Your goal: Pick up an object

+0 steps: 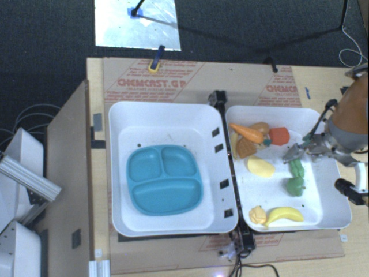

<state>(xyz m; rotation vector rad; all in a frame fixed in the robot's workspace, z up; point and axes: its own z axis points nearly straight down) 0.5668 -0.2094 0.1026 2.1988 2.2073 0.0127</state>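
Observation:
The right bin holds several toy foods: an orange carrot, a red piece, a brown piece, a yellow lump, a green vegetable, a banana and a small yellow piece. My gripper reaches in from the right and hangs low over the bin's middle. It is just above the top end of the green vegetable and right of the yellow lump. Nothing can be made out in it.
The left bin carries a blue divided plate. A black divider with clips runs between the bins. My arm's grey body covers the right bin's far right rim. A cable and a clamp lie at the right edge.

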